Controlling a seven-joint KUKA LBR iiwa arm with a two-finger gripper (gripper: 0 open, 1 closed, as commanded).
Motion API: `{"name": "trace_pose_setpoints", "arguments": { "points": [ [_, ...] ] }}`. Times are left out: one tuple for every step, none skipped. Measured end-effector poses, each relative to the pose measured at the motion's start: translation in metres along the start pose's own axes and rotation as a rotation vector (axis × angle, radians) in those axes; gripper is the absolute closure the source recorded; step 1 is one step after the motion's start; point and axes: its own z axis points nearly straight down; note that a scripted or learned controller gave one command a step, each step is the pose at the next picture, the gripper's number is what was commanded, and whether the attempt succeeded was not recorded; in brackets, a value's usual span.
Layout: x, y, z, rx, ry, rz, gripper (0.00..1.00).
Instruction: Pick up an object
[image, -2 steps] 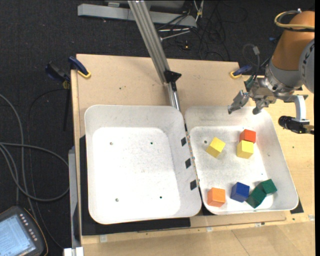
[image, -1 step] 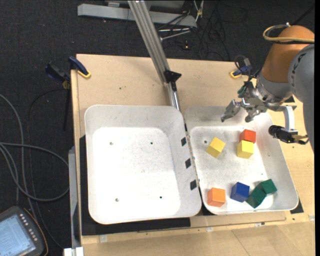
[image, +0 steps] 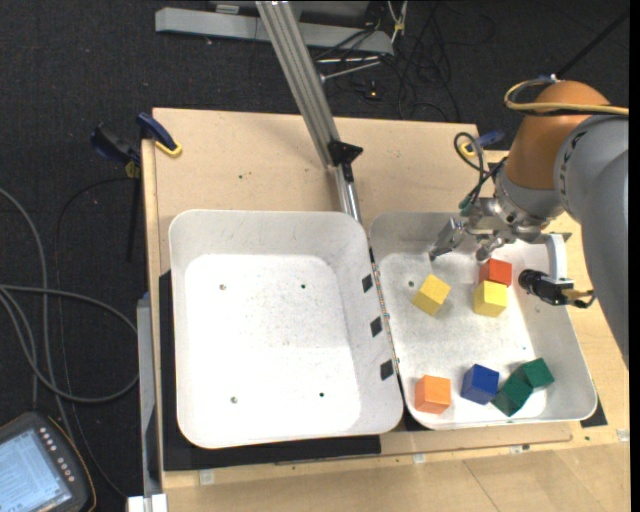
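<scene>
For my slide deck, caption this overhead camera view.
Gripper hovers over right bin holding yellow, red, orange, blue and green blocks; left bin beside it.

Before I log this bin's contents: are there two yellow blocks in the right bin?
Yes, one yellow block lies mid-bin and a second yellow block sits beside the red one.

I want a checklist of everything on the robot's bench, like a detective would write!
Surface: wooden bench bearing the left bin and the right bin, side by side.
Job's things: all in the right bin: two yellow cubes, red-orange block, orange cube, blue cube, two green blocks touching.
Clutter: blue and yellow clamp at the bench's far left corner.
Grippers: gripper over the right bin's far side, holding nothing seen.
Cables: cables on the floor; yellow cable on the arm.
Surroundings: metal pole, screen.
</scene>
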Motion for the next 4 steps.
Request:
{"name": "trace_pose_setpoints", "arguments": {
  "points": [
    [0.0, 0.002, -0.015, -0.007, -0.002, 0.0, 1.0],
    [0.009, 0.001, -0.073, -0.011, -0.001, 0.001, 1.0],
    [0.009, -0.004, -0.12, -0.01, -0.001, 0.003, 1.0],
    [0.009, -0.003, -0.174, -0.012, -0.002, 0.001, 1.0]
  ]
}}
